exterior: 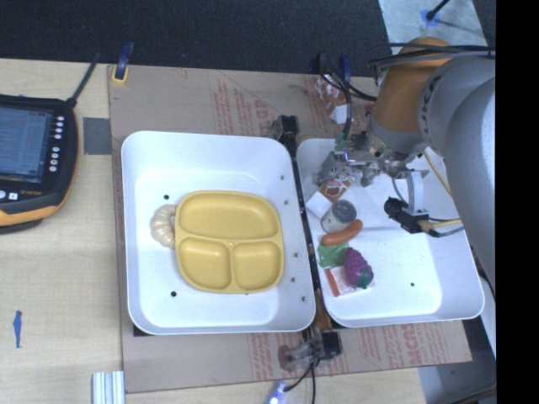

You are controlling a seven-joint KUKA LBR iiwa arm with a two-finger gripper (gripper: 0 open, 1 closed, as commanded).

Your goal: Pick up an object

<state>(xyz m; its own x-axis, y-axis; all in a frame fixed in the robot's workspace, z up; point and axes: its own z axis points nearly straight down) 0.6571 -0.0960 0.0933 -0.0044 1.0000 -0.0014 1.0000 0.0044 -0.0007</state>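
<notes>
The grey arm with its orange band (404, 91) is reaching in from three o'clock, bending down over the right bin (421, 301). Its end effector (341, 173) is hanging at that bin's ten o'clock corner; how it is set cannot be told. Just below it are lying a small can (339, 215), a sausage (341, 234) and purple grapes (357, 266). In the left bin (143, 225), a yellow divided tray (227, 241) is sitting beside a beige pastry (162, 224).
</notes>
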